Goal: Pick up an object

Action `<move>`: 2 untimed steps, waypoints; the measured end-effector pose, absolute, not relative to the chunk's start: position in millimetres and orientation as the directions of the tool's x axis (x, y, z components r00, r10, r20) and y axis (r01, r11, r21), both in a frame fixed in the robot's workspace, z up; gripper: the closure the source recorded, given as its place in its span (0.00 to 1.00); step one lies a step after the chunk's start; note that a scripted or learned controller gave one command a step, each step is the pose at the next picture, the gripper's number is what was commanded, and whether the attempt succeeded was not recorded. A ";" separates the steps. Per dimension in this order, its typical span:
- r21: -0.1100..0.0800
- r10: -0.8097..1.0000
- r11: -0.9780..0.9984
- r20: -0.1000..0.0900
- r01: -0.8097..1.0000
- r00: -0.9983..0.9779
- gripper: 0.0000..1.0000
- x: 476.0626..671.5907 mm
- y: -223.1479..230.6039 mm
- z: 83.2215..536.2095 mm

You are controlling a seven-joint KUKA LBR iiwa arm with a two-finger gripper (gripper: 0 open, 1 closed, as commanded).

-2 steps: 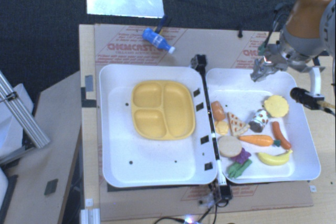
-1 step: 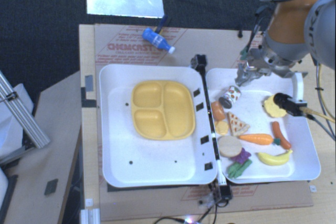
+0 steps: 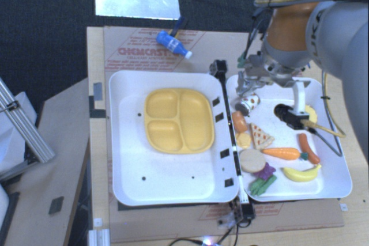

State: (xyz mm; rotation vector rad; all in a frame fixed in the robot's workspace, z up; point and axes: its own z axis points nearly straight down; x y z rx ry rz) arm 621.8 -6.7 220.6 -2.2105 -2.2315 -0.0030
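Gripper point(image 3: 247, 89) hangs above the right white bin point(image 3: 340, 181); its finger spread cannot be told. Just below, a small brown-and-white toy point(image 3: 249, 103) lies tilted.

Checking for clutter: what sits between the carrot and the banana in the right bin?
Camera view: bare white bin floor between the carrot and the banana; the sausage lies just beside that gap.

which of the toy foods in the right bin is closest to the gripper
The small brown-and-white piece, lying just below the gripper at the bin's upper left; the carrot and banana lie much farther down.
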 end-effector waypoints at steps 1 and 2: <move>0.001 1.000 0.009 0.002 1.000 -0.009 1.00 616.6 41.3 215.6; -0.001 1.000 0.008 0.002 1.000 -0.008 1.00 600.9 70.9 219.0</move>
